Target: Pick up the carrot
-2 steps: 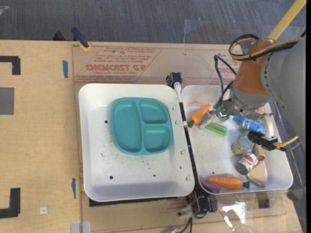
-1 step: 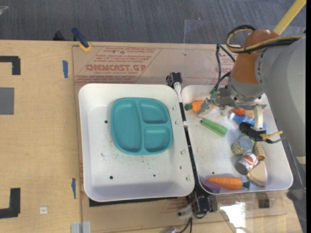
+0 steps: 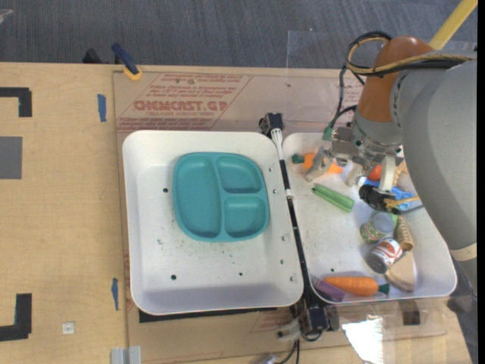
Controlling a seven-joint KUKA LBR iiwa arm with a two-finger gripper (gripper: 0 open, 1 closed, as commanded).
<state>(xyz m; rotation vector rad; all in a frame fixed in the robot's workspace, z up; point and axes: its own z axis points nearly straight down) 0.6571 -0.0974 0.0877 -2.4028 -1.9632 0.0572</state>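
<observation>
Carrot (image 3: 352, 284) lies at the right bin's (image 3: 333, 237) near edge, between a purple piece (image 3: 330, 288) and a can (image 3: 385, 253); whether the gripper's (image 3: 337, 158) fingers are parted, I cannot tell.

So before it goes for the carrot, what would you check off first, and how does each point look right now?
1. Carrot in sight: ok. The carrot lies near the front edge of the right bin.
2. Gripper above the carrot: not ok. The gripper is at the bin's far end, over small orange pieces.
3. Free room around the carrot: not ok. A purple item touches its left end, and a can lies close by.
4. Path to it: cannot tell. A green marker lies in between.
5. Gripper holding nothing: cannot tell.
6. Teal divided plate: ok, in the left bin, out of the way.
</observation>
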